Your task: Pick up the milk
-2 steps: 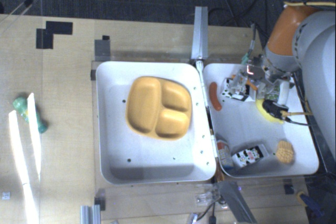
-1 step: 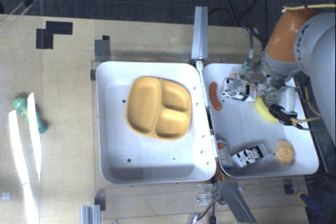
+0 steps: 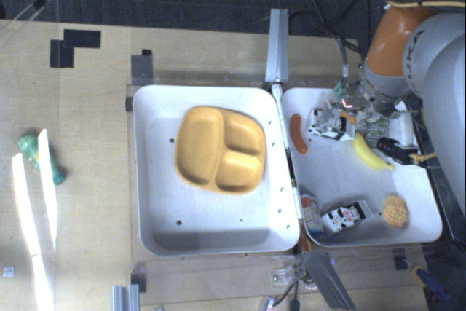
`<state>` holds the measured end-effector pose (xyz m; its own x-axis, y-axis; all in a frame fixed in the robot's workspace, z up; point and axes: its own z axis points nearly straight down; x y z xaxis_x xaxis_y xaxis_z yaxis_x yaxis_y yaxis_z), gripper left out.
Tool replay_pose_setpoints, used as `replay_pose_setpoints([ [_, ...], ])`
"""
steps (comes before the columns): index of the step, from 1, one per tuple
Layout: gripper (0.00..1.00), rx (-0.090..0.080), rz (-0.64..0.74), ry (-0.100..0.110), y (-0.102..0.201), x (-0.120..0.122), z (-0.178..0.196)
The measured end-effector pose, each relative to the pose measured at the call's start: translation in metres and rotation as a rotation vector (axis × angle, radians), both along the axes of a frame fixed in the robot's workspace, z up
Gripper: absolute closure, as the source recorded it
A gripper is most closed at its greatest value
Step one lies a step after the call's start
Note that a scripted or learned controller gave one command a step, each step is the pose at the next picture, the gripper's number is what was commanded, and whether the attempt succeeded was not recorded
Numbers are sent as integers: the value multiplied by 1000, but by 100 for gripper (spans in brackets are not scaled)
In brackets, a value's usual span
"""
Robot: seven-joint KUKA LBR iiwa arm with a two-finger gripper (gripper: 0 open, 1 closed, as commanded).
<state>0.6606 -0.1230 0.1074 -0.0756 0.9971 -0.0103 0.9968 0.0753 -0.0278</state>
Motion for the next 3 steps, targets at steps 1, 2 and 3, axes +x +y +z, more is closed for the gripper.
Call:
replay_pose_setpoints([
  [1,0,-3,31,8,0,3,0],
  [2,0,4,37,2,-2,1,0],
  [3,0,-5,50,-7,1,-2,0],
])
